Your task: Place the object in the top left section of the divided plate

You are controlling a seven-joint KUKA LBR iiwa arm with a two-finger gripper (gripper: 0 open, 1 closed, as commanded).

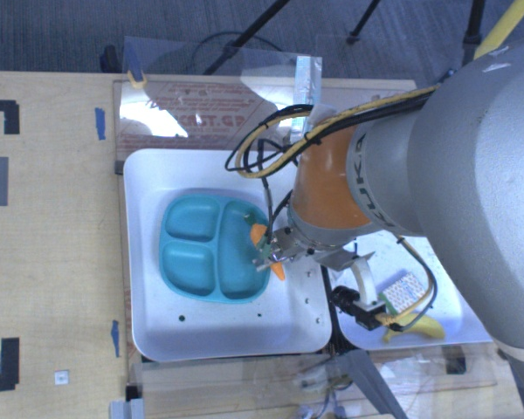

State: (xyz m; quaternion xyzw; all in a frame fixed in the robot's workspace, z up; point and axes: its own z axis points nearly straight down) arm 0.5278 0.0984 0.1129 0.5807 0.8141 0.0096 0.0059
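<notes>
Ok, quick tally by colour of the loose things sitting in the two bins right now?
Teal: 1, the divided plate in the left bin
Orange: 1, a small object by the gripper at the plate's right edge
Yellow: 1, a banana-like item in the right bin
Blue-and-white checked: 1, a small pad in the right bin
Total: 4

Grey carpet (87, 16) beyond wooden bench (44, 260)
</notes>
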